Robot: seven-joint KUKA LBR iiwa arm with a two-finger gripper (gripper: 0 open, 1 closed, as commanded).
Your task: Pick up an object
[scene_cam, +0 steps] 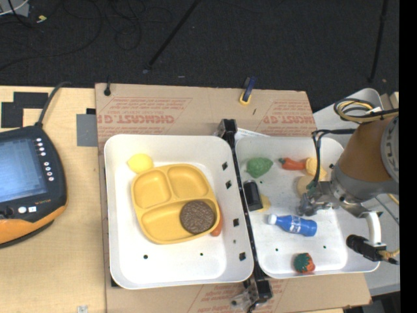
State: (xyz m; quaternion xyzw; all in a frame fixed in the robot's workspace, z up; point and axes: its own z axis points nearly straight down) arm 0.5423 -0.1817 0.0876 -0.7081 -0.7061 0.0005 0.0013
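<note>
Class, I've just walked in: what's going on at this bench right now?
A grey robot arm reaches into the right bin. Its hand hangs just above a blue bottle lying on its side, nothing visibly held yet. A green lump and an orange piece lie nearby. The left bin holds a yellow tray with a brown disc.

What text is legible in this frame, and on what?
"CHEMCAST": red print on the cardboard sheet behind the left bin, upside down from this camera, partly blurred; reading uncertain.
Same red print repeats on the cardboard behind the right bin and along the front edge; too blurred to read.
Blue bottle label: too small to read.
Handheld screen unit at left: screen contents and button marks unreadable.
</note>
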